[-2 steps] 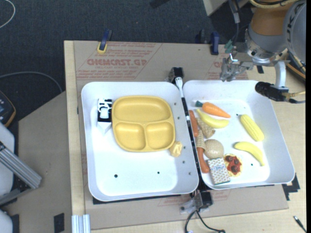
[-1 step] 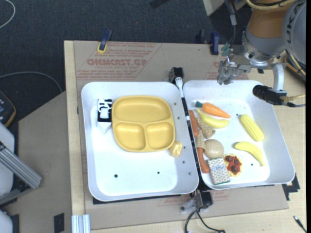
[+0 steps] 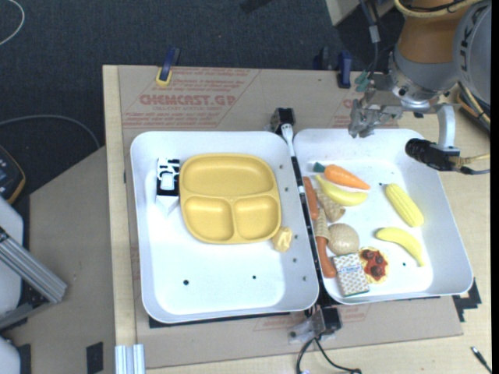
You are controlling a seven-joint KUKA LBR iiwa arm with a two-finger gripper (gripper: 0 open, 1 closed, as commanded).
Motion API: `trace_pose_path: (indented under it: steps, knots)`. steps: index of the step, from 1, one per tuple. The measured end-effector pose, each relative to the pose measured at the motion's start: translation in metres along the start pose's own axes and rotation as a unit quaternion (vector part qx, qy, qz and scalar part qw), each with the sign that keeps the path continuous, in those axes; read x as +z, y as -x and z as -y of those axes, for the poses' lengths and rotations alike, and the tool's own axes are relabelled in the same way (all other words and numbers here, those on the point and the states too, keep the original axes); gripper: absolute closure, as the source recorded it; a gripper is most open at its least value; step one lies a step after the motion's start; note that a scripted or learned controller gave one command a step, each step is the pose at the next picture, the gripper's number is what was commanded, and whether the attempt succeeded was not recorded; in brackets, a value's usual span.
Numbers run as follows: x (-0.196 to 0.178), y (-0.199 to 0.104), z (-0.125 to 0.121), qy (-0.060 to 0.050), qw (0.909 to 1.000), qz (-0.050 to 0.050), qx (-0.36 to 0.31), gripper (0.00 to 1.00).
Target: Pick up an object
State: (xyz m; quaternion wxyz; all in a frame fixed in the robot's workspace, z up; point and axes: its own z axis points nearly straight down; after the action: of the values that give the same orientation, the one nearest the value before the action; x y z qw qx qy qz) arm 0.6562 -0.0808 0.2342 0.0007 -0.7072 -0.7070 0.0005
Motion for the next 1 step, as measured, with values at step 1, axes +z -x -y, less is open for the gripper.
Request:
trace_pose_path:
  steps: [1]
  knots:
    - [0.0037, 0.0116, -0.0051, 0.002, 1.0, 0.001, 0.0, 1.0]
